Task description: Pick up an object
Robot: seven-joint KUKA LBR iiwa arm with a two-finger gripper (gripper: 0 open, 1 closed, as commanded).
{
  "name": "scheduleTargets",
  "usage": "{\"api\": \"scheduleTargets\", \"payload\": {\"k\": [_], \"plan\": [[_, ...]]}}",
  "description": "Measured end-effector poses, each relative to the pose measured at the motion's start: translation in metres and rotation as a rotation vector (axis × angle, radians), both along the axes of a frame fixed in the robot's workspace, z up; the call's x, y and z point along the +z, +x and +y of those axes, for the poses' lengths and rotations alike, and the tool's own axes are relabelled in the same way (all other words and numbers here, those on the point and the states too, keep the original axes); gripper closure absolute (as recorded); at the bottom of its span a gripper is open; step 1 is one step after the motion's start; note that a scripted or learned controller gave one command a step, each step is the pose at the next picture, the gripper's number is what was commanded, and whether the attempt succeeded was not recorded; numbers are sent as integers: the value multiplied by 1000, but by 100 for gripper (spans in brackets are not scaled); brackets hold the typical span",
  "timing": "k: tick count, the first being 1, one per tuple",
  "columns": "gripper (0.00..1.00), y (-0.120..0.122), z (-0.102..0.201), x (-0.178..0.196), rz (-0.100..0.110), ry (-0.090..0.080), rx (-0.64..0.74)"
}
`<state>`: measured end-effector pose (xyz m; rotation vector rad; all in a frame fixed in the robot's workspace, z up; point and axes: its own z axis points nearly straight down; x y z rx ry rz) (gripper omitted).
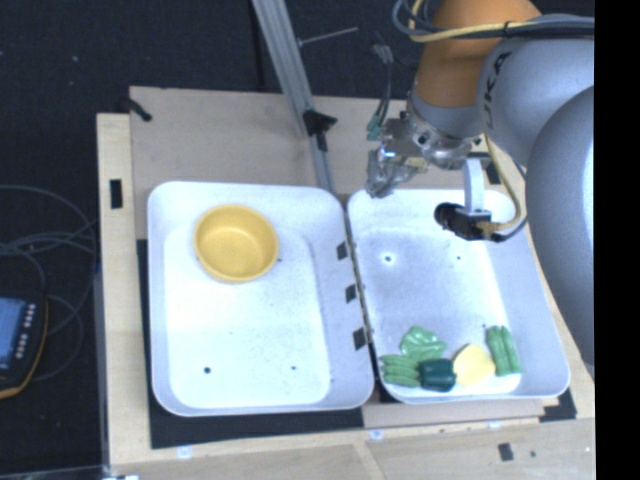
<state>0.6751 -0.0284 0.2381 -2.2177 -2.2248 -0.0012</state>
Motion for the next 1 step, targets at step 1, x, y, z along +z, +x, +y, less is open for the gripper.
{"api": "scheduleTargets", "payload": {"k": [1], "plan": [[100, -4, 49, -9, 0, 0, 0]]}}
